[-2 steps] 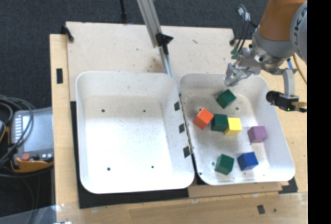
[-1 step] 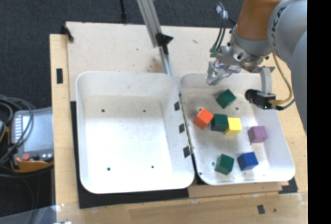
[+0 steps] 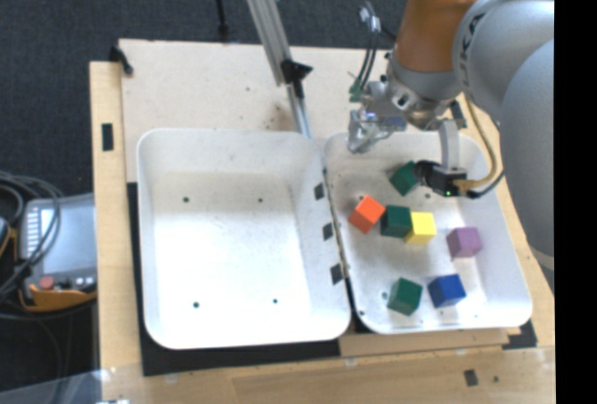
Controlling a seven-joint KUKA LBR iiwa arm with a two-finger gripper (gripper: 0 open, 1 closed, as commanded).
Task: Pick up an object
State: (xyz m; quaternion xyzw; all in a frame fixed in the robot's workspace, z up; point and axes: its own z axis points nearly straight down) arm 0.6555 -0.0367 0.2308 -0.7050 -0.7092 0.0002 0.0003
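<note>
The gripper (image 3: 362,139) hangs over the right bin's (image 3: 504,248) far left corner; whether its jaws are spread, I cannot tell. Cubes lie nearer (orange (image 3: 367,213) closest); none is held.

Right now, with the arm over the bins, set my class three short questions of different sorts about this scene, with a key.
1. How many cubes lie in the right bin?
2. True or false: the orange cube touches the purple cube.
3. Which cube lies beside the yellow cube, touching it? A blue, B green, C purple.

Key: 1. seven; 2. false; 3. B, the green cube.
</note>
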